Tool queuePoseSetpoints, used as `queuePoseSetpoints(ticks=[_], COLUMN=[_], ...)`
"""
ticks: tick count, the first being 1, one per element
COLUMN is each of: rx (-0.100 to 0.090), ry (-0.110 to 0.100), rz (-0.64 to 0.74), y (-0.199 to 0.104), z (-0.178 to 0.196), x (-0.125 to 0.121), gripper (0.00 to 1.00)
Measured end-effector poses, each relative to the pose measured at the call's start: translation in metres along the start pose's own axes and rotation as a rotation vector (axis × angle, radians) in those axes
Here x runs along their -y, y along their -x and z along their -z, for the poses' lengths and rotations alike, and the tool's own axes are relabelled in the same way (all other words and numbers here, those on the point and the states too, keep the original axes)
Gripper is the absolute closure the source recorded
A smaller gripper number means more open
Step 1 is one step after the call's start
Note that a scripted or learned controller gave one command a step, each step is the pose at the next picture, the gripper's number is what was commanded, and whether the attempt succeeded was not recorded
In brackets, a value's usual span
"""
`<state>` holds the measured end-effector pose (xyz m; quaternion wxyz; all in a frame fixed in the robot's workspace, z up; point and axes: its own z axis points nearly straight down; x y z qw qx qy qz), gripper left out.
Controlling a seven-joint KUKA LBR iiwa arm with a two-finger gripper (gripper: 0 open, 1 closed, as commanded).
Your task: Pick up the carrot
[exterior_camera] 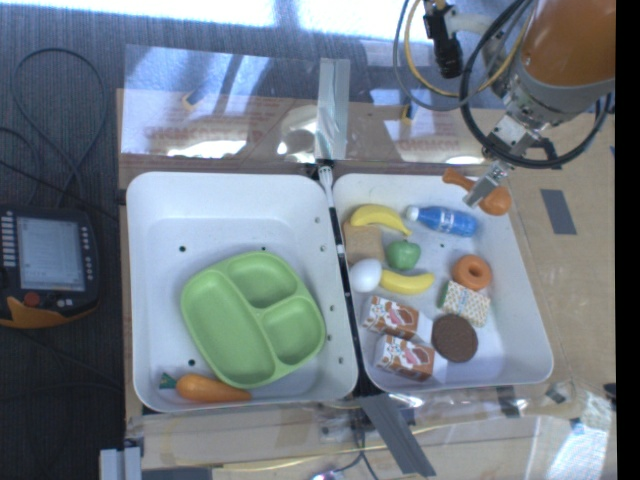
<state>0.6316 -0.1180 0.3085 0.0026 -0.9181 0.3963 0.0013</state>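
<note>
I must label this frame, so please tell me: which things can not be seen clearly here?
- Claw: small and blurred near the right bin's far rim; the orange object by it cannot be identified.
- Carrot: its green end lies partly under the green plate rim.
- Arm: cut off by the top and right edges.
- Snack packets: print too small to read.

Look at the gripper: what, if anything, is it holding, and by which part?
It cannot be told. The two-finger gripper hovers at the right bin's far corner beside a small orange object; the orange carrot lies in the left bin.
</note>
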Motion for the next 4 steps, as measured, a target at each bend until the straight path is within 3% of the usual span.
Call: queuePoseSetpoints(ticks=[1, 2, 3, 4], rx=[0.003, -0.004, 0.01, -0.002], ry=[0.003, 0.001, 0.003, 0.001], rz=[0.486, 0.6, 0.58, 0.434], y=[0.018, 0.028, 0.018, -0.019], z=[-0.029, 0.048, -0.057, 0.006], x=[0.022, -0.018, -0.064, -0.077], gripper=[1.0, 1.0, 1.0, 1.0])
